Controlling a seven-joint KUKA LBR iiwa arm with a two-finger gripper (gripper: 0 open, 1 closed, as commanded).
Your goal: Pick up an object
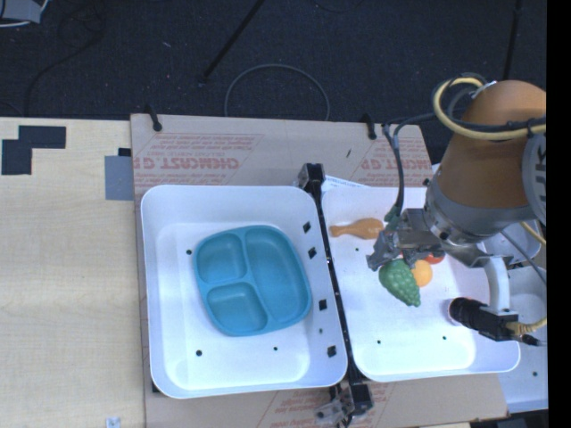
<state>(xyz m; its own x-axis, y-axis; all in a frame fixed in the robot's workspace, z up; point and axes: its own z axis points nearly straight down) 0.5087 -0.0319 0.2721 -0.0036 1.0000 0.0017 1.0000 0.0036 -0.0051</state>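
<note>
My gripper hangs low over the middle of the right bin, under the grey wrist and orange band. Directly below and touching its tip in the view lies a green bumpy toy vegetable. A small orange piece sits against the green one's right side, and a bit of red peeks out beneath the wrist. A tan drumstick-shaped toy lies just left of the gripper, near the bin's left wall.
The left bin holds a blue divided plate. A black divider strip runs between the two bins. Both bins rest on a cardboard sheet on the wooden bench.
</note>
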